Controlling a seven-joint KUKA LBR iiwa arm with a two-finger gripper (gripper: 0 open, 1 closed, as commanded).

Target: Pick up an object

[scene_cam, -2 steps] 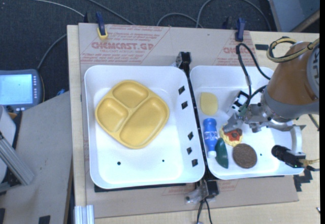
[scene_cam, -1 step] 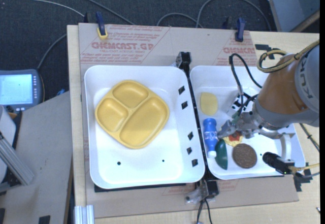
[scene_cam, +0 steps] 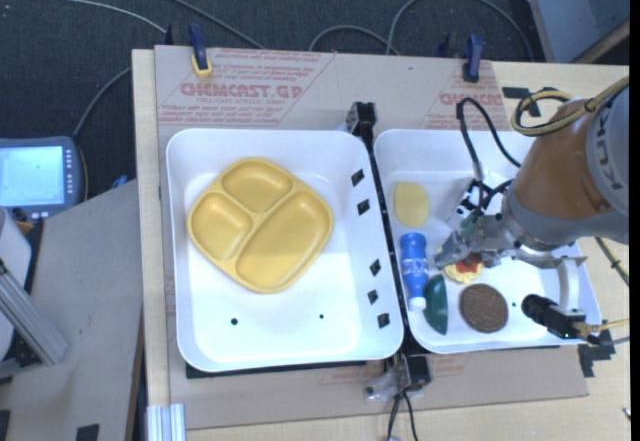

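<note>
The gripper (scene_cam: 462, 251) is lowered into the right bin (scene_cam: 440, 154), directly over a small red-and-yellow object (scene_cam: 462, 273), presumably to grasp it. Jaw state cannot be determined. A brown disc (scene_cam: 484, 308) lies just beside that object.

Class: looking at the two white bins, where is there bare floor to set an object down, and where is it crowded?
Free: left bin floor below the yellow tray; right bin strip above the pale yellow piece. Crowded: right bin's lower half, around blue bottle, green item, brown disc and gripper.
</note>
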